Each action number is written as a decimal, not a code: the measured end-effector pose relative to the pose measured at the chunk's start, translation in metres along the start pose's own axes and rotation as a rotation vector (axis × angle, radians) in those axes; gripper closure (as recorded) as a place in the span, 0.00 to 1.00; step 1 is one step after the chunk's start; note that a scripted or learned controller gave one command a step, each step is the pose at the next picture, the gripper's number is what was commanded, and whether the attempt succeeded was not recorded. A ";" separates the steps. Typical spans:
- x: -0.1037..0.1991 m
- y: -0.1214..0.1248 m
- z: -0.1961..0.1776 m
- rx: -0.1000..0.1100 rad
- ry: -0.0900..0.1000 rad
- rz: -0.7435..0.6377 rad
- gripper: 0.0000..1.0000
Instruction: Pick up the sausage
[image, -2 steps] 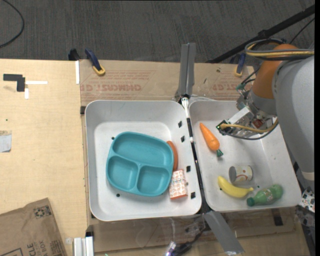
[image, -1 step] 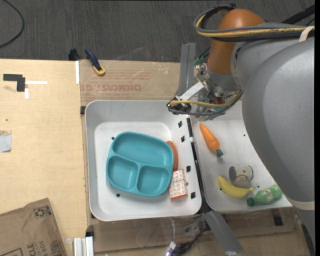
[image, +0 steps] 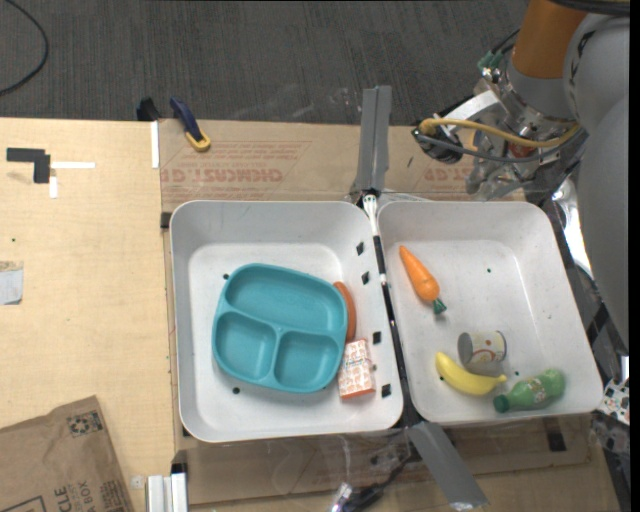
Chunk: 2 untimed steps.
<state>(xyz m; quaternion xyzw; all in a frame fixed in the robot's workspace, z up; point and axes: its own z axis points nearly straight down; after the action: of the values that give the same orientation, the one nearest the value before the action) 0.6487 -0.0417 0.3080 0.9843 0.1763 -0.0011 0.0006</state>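
Tucked against the right edge of the teal tray (image: 275, 340) in the left bin (image: 185, 300), the sausage (image: 347, 308) offers little room for fingers (awkward). Beyond the right bin (image: 530, 225), the hand (image: 500, 165) hovers; whether spread or pressed together, I cannot tell.

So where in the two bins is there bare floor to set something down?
Right bin: open floor right of the carrot and above the cup. Its lower right corner is crowded with banana and green bottle. Left bin: a strip above the teal plate; sausage and carton crowd the plate's right.
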 end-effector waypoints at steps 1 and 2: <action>-0.019 0.049 -0.078 0.001 0.000 0.134 1.00; -0.097 0.071 0.010 0.002 -0.003 0.043 1.00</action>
<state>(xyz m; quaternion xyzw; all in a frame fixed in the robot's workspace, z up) 0.5823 -0.1424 0.2984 0.9879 0.1549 -0.0030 -0.0003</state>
